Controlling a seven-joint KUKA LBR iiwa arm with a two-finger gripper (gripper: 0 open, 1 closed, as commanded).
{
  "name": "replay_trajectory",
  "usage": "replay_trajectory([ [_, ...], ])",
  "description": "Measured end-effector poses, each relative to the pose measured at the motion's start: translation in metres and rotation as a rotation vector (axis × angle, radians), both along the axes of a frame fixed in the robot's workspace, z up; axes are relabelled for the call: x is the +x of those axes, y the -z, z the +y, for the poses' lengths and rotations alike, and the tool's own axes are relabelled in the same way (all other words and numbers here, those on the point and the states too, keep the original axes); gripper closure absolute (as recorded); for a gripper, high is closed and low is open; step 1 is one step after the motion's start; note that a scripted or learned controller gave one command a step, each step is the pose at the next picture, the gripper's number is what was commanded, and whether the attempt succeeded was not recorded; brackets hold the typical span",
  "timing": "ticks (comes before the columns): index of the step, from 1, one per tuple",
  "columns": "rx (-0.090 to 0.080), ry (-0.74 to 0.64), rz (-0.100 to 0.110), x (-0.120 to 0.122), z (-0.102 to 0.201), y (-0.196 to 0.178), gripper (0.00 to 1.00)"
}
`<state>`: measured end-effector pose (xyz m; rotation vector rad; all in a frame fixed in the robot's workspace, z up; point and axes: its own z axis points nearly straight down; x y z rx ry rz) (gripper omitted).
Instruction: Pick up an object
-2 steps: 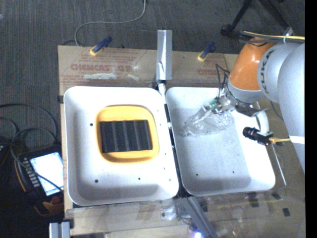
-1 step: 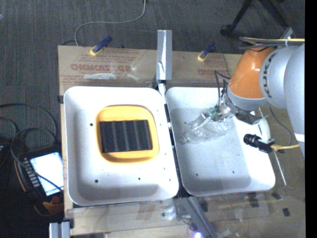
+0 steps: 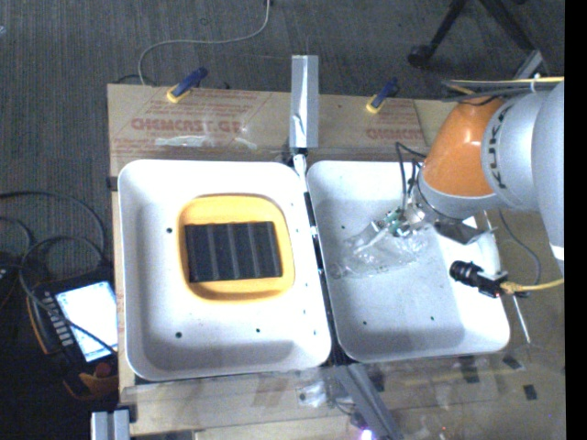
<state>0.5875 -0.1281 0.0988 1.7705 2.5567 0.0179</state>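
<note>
- Your gripper (image 3: 401, 224) hangs low over the right bin (image 3: 477, 333), under the arm's (image 3: 532, 149) orange band; you cannot tell from here whether it is open or shut, nor whether it has hold of anything.
- Just beside it, toward the bin's middle, lies a crumpled clear plastic piece (image 3: 376, 246); contact with the gripper is not clear.
- You can read part of the letters "KUKA" in black on the orange band.
- A small black fitting with a yellow cable (image 3: 477, 276) sits over the right bin's right side.
- In the left bin (image 3: 147, 337) you have a yellow tray (image 3: 237, 248) with a dark ribbed inset, lying flat at the centre.
- Behind the bins, the cardboard sheet (image 3: 197, 126) carries faded red print, too washed out to read surely.
- Two blue-and-yellow clamps (image 3: 186, 83) pin that sheet's far edge.
</note>
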Motion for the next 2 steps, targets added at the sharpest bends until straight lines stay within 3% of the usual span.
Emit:
replay_trajectory([
  [1, 0.008, 0.058, 0.031, 0.007, -0.022, -0.060, 0.00],
  [2, 0.008, 0.174, 0.018, -0.003, -0.071, 0.007, 0.00],
])
